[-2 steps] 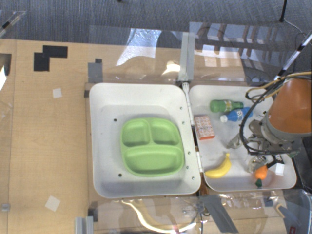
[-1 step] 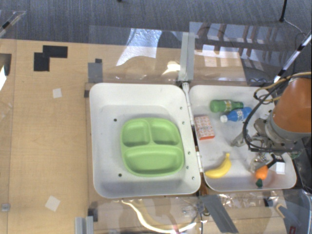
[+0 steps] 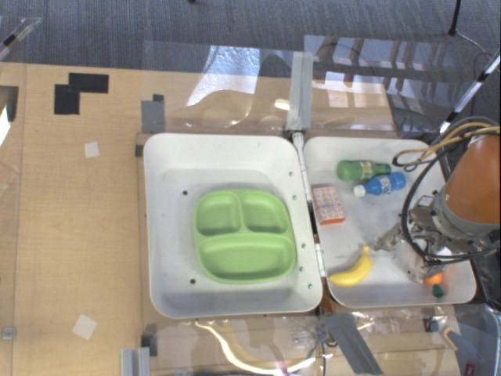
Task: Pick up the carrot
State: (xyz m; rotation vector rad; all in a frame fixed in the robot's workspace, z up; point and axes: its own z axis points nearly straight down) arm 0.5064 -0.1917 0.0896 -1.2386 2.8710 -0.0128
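Pale wooden tabletop [image 3: 70, 233] up front, grey carpet [image 3: 235, 6] beyond. In the right bin [image 3: 391, 288], near corner, the carrot [image 3: 434, 282] lies just beneath the hand [image 3: 427, 249]; whether that hand is spread or pinched, hard to tell.
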